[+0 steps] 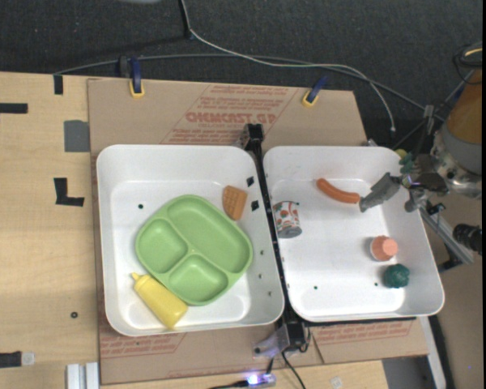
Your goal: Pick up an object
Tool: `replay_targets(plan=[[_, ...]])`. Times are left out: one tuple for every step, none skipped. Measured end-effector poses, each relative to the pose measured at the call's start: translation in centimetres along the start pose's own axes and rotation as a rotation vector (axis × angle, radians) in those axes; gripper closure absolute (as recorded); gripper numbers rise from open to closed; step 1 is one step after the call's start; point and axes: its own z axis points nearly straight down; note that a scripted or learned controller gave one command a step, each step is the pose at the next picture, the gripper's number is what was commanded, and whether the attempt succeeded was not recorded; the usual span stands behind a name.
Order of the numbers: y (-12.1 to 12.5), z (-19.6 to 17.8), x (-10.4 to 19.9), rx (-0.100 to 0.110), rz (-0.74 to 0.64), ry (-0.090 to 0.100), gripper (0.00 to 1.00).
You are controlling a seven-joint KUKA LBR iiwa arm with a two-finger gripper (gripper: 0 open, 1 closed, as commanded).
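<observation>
My gripper (394, 198) hangs over the right edge of the right bin (348, 306), open, with nothing between its fingers. One grey finger (376, 194) points down-left, its tip just right of an orange sausage (338, 190). Below the gripper lie a pink round piece (383, 248) and a dark green round piece (396, 276). A small red and white can (287, 218) stands near the bin's left wall.
The left bin (113, 177) holds a green divided plate (194, 250), a yellow bottle (159, 299) at its front left and an orange waffle piece (234, 202) by the divider. Cables run behind the bins.
</observation>
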Motion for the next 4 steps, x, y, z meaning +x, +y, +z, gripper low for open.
replay_targets(plan=[[0.2,-0.6,0.0,-0.011,-0.003,-0.002,0.00],[0.1,3.7,0.1,-0.007,-0.003,-0.002,0.00],[0.7,9.2,-0.7,-0.006,-0.003,-0.002,0.00],[-0.3,14.3,-1.1,-0.007,-0.003,-0.002,0.00]])
